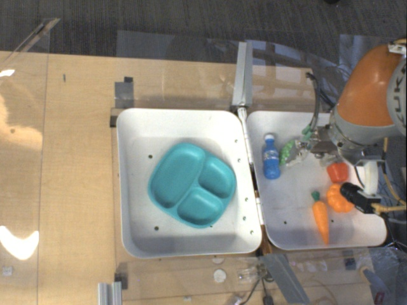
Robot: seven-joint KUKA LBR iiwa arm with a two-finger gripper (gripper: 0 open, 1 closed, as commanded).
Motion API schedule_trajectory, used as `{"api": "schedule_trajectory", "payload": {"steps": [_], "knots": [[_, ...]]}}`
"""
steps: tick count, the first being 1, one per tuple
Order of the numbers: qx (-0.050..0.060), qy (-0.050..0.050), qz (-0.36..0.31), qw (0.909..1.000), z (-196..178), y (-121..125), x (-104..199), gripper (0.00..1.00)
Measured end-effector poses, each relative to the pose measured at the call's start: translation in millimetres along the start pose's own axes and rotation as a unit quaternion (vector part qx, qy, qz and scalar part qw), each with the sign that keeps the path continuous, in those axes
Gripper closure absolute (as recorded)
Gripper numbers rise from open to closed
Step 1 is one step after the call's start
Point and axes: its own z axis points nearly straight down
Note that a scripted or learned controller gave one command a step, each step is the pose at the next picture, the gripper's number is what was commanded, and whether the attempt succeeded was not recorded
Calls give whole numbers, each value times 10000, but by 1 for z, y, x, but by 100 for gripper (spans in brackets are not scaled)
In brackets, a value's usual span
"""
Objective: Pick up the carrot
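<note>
Orange tapered carrot (321, 220) with green top in right bin (286, 230); finger state unclear.

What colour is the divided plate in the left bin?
Teal, plain with no pattern; the divided plate shows clearly in the camera view.

Carrot (320, 220) in right bin (286, 234); plate (193, 184) in left bin (133, 234).

An orange plastic carrot with a green top (320, 218) lies at five o'clock in the right shallow white bin (289, 234); a small blue plastic bottle (271, 158) sits at ten o'clock there, and a teal divided plate (193, 184) rests in the left white bin (137, 234)
</note>
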Motion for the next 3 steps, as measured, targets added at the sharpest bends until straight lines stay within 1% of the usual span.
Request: {"api": "schedule_trajectory", "payload": {"steps": [1,2,3], "knots": [[-31,-18,-1360,9907,13,-40,-99,0],[-81,-34,-1449,9894,109,-45,-70,0],[-103,-45,-1642,9864,109,-59,-72,0]]}}
